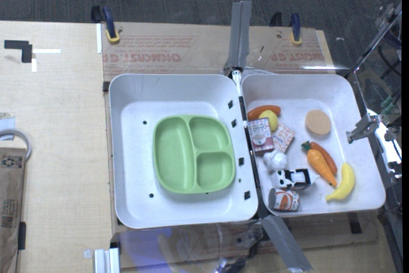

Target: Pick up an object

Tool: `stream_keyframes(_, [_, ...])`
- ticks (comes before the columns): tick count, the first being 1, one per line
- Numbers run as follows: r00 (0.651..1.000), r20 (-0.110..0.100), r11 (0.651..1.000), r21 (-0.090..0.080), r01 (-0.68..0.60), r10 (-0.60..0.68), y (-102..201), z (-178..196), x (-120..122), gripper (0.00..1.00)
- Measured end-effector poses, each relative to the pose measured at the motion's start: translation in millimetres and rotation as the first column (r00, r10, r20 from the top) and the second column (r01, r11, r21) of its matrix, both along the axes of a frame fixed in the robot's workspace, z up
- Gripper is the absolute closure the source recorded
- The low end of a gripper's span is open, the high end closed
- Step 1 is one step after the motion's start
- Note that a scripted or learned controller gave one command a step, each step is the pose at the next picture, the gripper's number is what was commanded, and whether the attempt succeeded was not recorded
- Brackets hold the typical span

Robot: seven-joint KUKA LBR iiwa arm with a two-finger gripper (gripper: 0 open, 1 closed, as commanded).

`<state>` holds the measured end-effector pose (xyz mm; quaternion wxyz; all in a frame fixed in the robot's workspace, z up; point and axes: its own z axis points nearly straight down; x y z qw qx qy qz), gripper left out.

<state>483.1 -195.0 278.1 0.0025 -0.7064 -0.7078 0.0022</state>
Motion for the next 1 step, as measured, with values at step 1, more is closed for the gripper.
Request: stream_keyframes(1, [0.962,0.002,0.962,0.003,-0.275,0.275,7.3,-115.1,9.8,0.00])
